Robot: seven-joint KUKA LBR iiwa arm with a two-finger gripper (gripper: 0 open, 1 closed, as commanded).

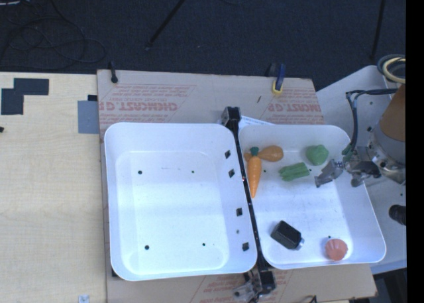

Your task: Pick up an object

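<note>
The green oblong piece (293, 172) lies in the right bin (361, 229), centre-right of the frame, long axis nearly level, just left of the gripper (326, 176), whose grasp on anything I cannot tell.

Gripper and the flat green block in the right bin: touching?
Apart. The camera view shows bare white bin floor between the gripper and the flat green block.
</note>
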